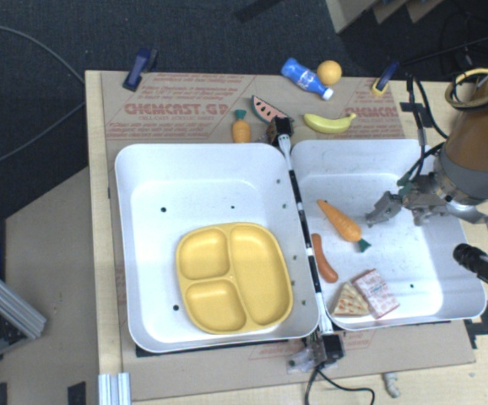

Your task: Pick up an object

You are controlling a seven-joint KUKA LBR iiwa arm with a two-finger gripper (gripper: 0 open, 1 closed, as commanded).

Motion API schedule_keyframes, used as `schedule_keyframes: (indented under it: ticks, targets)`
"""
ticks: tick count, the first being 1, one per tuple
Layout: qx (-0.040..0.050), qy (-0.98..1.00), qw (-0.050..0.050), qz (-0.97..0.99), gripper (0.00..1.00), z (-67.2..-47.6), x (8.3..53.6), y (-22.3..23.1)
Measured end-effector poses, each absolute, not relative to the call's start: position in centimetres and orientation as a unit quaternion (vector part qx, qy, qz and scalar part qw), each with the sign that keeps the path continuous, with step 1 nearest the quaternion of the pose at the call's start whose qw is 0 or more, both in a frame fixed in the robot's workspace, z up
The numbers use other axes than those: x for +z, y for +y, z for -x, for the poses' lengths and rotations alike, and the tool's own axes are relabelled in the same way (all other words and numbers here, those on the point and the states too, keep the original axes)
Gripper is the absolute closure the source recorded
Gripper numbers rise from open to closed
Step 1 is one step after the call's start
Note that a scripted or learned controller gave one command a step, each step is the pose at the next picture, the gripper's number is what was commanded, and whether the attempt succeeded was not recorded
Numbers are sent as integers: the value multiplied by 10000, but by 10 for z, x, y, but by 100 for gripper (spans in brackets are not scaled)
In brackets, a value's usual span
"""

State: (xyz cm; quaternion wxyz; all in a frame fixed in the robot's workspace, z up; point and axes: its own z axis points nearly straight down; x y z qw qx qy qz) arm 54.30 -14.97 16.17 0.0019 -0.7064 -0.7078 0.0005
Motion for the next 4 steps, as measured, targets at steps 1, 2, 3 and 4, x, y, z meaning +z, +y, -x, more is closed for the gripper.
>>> schedule_keyframes:
  ticks: [1,2,3,4]
  targets:
    - [1,-7074,8,7068,0,-541,84,-105]
    - [-5,-7074,-7,7068,0,-589,85,-97]
    - [7,-7069,9,7074,0,-570,85,-112]
    - [1,-7070,2,7073,100,-570,94,-112]
